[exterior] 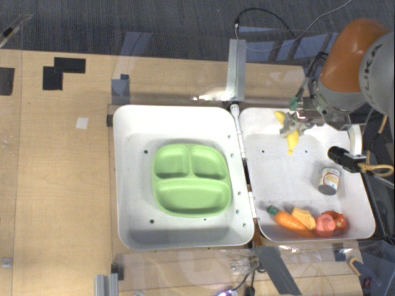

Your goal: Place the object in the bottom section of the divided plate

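Over the right bin [353, 230], far corner: the gripper [295, 123] hangs low on the grey arm [370, 60] that reaches in from the right, with a yellow banana [291, 140] directly beneath it. The banana's upper end sits up among the fingers and its tip points down toward the near side; the fingers look closed on it, though the glare and small scale leave the contact itself uncertain. Elsewhere on that bin floor: a small can [330, 180] lying near the right wall, and along the near wall a carrot [285, 219], an orange piece [302, 216] and a red apple [331, 223] close together. Left bin [126, 184]: a green divided plate [190, 179] lies flat at its middle, two small sections on the far side, one wide bottom section [188, 197] on the near side, nothing in it. Judgement: the pick step is in hand, transport not yet begun. Next move calls for a clean lift clear of the wall between the bins, a carry leftward and toward the near side, then a release low over the wide section, well past the ridge that splits the plate.
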`<action>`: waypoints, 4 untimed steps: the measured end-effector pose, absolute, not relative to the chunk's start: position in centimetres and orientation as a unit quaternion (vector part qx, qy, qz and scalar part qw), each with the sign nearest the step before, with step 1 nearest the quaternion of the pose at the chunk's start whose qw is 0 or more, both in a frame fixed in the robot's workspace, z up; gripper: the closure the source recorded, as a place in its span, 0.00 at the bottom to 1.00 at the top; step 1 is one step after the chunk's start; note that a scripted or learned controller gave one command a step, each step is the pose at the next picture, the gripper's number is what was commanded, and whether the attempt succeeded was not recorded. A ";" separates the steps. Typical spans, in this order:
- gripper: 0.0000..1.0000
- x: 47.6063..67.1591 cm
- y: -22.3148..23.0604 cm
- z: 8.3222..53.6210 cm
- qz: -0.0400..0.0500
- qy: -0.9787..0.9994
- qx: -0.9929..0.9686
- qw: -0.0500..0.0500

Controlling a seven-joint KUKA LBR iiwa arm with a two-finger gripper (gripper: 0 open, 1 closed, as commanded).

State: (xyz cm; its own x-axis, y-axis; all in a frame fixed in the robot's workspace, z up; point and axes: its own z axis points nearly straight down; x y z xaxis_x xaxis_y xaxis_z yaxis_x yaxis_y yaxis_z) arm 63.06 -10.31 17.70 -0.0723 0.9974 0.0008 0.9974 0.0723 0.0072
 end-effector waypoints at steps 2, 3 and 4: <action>1.00 52.4 5.2 18.7 0.002 0.864 0.503 0.002; 1.00 48.8 11.0 18.5 0.002 0.931 0.365 0.002; 0.00 48.8 11.0 18.5 0.002 0.931 0.365 0.002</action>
